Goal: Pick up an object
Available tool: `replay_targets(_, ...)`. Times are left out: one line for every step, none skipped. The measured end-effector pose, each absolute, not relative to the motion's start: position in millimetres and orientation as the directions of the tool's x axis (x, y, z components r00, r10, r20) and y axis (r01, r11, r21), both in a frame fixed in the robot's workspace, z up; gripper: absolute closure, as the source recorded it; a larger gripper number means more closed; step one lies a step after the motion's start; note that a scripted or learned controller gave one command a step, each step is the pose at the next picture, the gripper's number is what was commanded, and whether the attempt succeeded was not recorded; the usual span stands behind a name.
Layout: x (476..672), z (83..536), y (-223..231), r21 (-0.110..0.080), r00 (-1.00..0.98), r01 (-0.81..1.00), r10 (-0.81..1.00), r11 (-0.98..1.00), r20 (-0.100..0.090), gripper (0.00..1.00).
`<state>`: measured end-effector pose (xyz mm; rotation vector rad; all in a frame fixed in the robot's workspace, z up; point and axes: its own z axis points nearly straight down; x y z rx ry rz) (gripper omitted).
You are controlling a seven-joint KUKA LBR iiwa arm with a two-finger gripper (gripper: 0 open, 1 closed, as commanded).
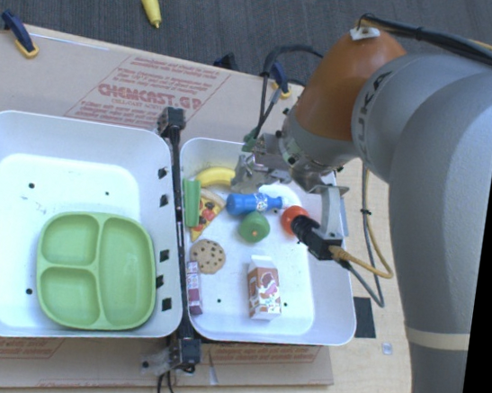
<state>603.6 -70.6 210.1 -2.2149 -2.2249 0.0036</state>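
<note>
A: Where is the gripper [247, 175]?

B: In the camera view it hangs low over the far end of the right bin [334, 296], beneath the orange band on the arm [398, 85]. Whether it is spread or pressed together I cannot tell; the wrist body covers most of it.

A: What lies around it?

B: A banana [213, 176] sits just to its left, against the bin's far wall. A blue bottle [252, 204] lies on its side just below the gripper, close enough that I cannot tell if they touch. Nothing is visibly pinched.

A: And the rest of that bin?

B: A green round fruit [254, 228] rests just below the bottle, a red round thing [295, 218] beside it to the right. A cookie [208, 256] lies nearer the front, a small carton [263, 292] to its right, and a green strip [192, 200] runs along the left wall.

A: The left bin [9, 140]?

B: It holds a green divided plate [97, 270], flat, toward the front.
</note>
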Motion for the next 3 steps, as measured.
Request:
replay_targets(604.0,220.2,-69.9,-0.004,-0.009,1.000,1.000,0.009,0.000,1.00)
replay_targets(604.4,230.4,-69.6,-0.005,-0.013,1.000,1.000,0.013,0.001,1.00)
replay_targets(604.9,240.6,-69.3,-0.005,-0.017,1.000,1.000,0.017,0.001,1.00)
